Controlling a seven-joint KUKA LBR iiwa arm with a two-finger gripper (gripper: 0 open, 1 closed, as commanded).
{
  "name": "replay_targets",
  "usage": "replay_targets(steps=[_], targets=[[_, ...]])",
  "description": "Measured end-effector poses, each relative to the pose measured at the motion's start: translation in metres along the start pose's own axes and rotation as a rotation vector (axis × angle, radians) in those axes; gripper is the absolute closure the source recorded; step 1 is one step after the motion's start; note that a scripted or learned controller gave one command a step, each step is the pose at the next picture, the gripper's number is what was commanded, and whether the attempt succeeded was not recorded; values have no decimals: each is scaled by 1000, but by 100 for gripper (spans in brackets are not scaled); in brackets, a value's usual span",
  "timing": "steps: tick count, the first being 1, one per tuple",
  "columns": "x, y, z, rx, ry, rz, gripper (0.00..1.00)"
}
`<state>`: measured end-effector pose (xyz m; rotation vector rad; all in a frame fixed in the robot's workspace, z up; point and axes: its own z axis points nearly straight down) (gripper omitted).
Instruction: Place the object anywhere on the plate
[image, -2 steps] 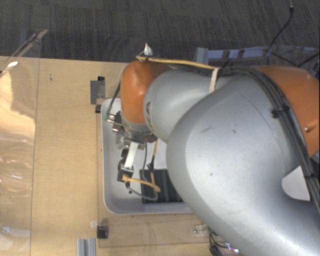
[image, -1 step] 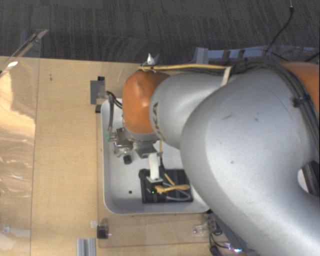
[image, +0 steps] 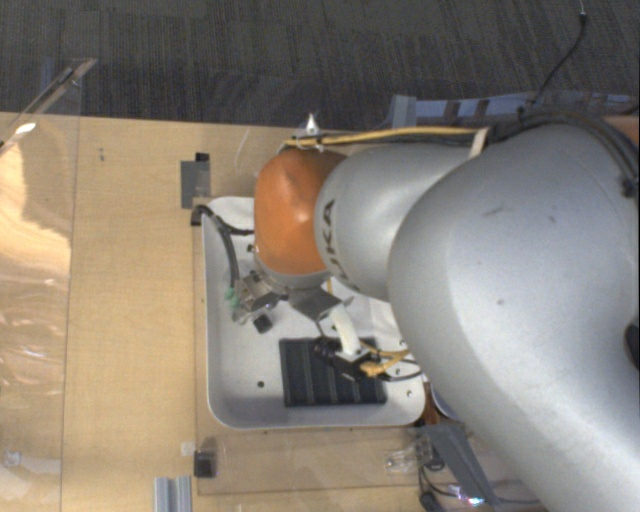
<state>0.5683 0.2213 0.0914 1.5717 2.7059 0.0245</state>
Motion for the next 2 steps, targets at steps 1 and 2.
replay_targets(steps=[1,2], targets=[[16,-57,-3,-8,-5,-599,100],[-17,61,-108,8,6,-788,100]])
